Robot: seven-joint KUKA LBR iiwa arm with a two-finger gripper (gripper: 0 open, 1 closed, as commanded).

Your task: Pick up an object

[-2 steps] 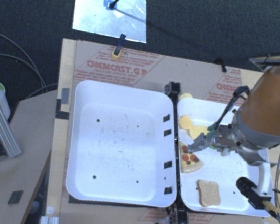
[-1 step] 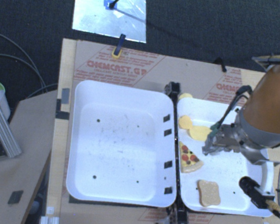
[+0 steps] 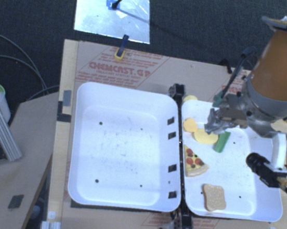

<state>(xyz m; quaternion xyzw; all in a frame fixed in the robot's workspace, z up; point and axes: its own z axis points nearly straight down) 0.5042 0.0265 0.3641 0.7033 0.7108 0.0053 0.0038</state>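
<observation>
The right bin [image 3: 257, 205] holds several toy foods. A round yellow piece [image 3: 190, 125] and a flat yellow piece [image 3: 204, 138] lie near its left wall. A green stick [image 3: 221, 142] lies just right of them. A pizza slice [image 3: 194, 163] sits lower down, and a slice of toast [image 3: 213, 197] lies near the front edge. My gripper [image 3: 215, 126] hangs low over the yellow pieces and the top end of the green stick, partly hiding them. I see nothing lifted clear of the bin floor.
The left bin [image 3: 130, 96] sits beside the right one, with a black clip strip [image 3: 178, 152] between them. A small pale yellow piece [image 3: 190, 98] rests at the right bin's back rim. A black fitting [image 3: 262, 169] juts in over the right bin.
</observation>
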